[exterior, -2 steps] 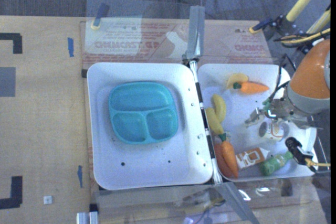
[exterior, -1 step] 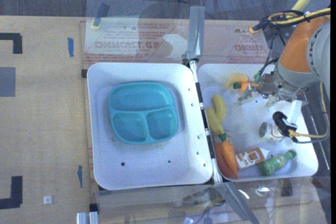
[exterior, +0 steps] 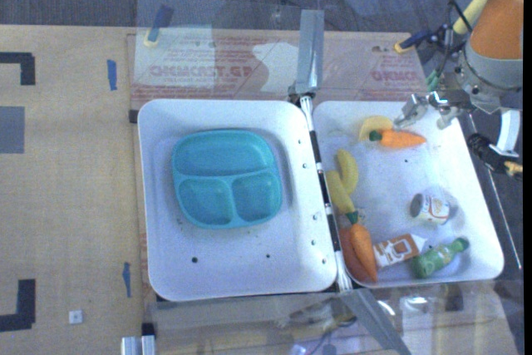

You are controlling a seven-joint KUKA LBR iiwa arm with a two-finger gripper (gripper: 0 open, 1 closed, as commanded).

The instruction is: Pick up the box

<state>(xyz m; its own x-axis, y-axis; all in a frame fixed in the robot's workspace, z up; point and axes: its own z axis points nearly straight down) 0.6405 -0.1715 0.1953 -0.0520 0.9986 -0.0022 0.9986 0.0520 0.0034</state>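
A metal two-finger gripper (exterior: 426, 107) hovers at the right bin's (exterior: 478, 179) upper edge, fingers spread and holding nothing. The small orange-and-white carton box (exterior: 397, 248) lies flat at lower right, between a smooth plastic carrot (exterior: 360, 251) and a green bottle (exterior: 439, 257).

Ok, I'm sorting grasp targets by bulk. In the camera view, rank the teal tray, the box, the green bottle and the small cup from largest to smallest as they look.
1. Teal tray, by far the largest.
2. Box and green bottle: they look alike, so I won't rank them.
3. Small cup, slightly smaller.
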